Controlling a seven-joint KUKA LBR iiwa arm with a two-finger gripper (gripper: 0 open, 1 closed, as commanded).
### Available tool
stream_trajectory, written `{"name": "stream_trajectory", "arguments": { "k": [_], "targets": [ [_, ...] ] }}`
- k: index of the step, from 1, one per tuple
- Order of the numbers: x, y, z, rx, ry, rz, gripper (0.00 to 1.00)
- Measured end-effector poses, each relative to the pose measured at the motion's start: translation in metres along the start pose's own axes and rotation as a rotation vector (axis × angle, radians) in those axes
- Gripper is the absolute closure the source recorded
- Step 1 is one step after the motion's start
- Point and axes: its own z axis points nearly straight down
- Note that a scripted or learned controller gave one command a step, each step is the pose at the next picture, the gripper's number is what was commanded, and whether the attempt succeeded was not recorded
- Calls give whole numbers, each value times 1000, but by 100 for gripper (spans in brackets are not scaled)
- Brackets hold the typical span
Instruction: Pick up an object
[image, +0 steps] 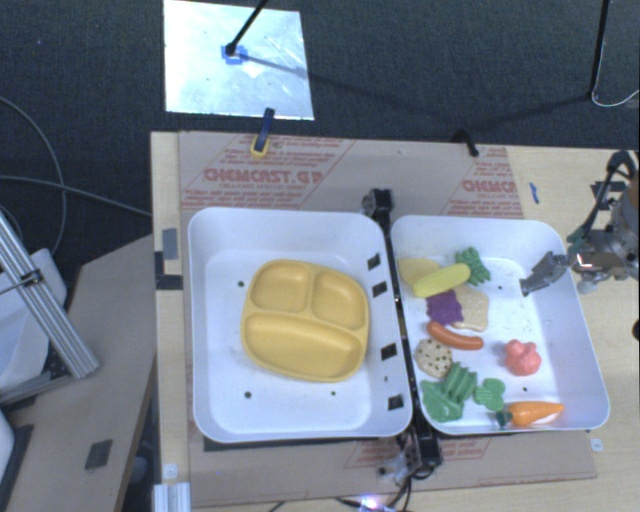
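Several toy foods (455, 335) beside yellow tray (305, 320)

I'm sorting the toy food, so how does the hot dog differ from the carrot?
The hot dog is red-orange all over; the carrot is orange with a green end. The hot dog lies mid-bin beside the cookie; the carrot lies along the right bin's near wall. Both are long and lie flat.

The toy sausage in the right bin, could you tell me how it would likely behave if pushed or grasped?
The sausage looks rounded and smooth, so it may roll sideways or slip. It probably is light plastic. The purple piece and cookie crowd it.
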Motion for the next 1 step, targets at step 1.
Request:
{"name": "stream_trajectory", "arguments": {
  "k": [1],
  "targets": [
    [4,-56,156,17,6,5,0]
  ]
}}
